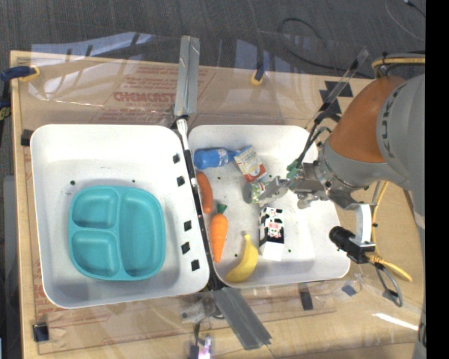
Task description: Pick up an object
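My gripper (263,191) reaches in from the right and hangs over the middle of the right bin (314,264). Just below it lies a small white carton with black cow spots (271,230). Just above it sits a small red and white packet (249,162), with a blue bottle (212,158) to its left. A reddish sausage (204,191), an orange carrot (218,233) and a yellow banana (243,260) lie along the bin's left side. I see nothing held in the gripper.
The left bin (49,163) holds a teal divided plate (117,232). A divider with black clips (188,215) separates the two bins. The grey arm with its orange band (367,129) covers the right bin's far right side. Cables trail past the bench's right edge.
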You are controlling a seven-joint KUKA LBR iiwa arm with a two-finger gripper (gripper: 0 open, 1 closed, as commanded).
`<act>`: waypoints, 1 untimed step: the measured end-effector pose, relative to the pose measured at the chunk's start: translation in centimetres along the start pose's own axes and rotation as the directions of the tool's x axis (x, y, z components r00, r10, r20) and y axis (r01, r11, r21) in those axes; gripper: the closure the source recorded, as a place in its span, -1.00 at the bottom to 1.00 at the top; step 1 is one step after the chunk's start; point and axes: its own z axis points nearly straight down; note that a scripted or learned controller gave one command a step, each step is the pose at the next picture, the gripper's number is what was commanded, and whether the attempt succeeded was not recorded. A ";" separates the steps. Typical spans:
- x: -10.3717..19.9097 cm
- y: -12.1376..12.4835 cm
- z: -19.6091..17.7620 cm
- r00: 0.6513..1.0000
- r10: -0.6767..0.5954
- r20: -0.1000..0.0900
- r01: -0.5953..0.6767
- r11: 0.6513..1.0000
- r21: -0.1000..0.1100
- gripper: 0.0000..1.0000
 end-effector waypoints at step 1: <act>-0.3 1.8 9.6 1.000 0.016 0.000 -0.016 1.000 -0.001 -1.00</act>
